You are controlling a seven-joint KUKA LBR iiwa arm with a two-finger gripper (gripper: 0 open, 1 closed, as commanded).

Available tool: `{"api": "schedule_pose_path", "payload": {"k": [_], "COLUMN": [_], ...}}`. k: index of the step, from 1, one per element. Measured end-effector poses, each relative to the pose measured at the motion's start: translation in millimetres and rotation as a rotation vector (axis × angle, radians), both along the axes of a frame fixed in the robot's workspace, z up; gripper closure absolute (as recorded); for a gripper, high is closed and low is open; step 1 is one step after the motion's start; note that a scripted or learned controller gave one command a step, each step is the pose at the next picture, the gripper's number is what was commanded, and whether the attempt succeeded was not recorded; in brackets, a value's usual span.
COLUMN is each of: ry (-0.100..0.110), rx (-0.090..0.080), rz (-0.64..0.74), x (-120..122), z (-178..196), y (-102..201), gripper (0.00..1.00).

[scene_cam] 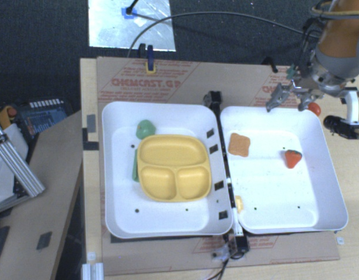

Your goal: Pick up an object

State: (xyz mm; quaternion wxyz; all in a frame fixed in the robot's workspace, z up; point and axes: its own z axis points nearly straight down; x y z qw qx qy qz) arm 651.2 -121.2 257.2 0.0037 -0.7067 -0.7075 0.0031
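My gripper [290, 100] hangs over the back rim of the right bin [319, 214], its two fingers spread open with nothing between them. In that bin lie an orange square cracker-like piece [239, 145] near the left wall and a red-orange strawberry-like piece [292, 158] further right. A small red-orange thing [313, 107] shows just right of the fingers at the bin's back edge; I cannot tell what it is. The left bin [118, 214] holds a yellow divided tray [173, 167] with a green object [145, 129] partly under its back left corner.
A small yellow bit [239, 203] sits at the divider between the bins. Black clips [215, 100] hold the bins' inner edges. A foil sheet [131, 15] and cables lie behind the bench. A black fitting [342, 126] sticks out at the right.
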Motion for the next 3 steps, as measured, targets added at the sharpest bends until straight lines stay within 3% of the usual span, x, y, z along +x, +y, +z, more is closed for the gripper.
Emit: {"api": "schedule_pose_path", "payload": {"k": [1, 3], "ry": [-0.011, -0.008], "rx": [-0.001, -0.001], "rz": [0.002, 0.0], "x": [2.0, 6.3], "z": [6.9, -97.0], "y": [0.2, -13.8], "gripper": [0.0, 0.0]}}
